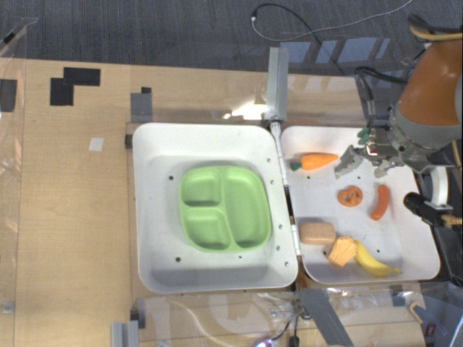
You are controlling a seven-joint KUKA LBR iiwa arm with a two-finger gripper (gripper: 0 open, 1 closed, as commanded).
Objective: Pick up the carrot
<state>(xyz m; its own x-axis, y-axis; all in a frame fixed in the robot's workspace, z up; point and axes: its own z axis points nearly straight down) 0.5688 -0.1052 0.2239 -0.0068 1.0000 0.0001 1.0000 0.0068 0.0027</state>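
An orange carrot (317, 162) with a green stem end lies in the upper left of the right bin (405, 262), pointing right. My gripper (365, 162) hangs just right of the carrot's tip, its two grey fingers (347, 161) spread open with nothing between them. The arm comes in from the right, its orange band above the wrist.
The right bin also holds a round orange slice (351, 196), a red sausage (379, 202), a tan bread piece (317, 232), a yellow wedge (341, 251) and a banana (373, 261). A green divided plate (225, 207) sits in the left bin (155, 266).
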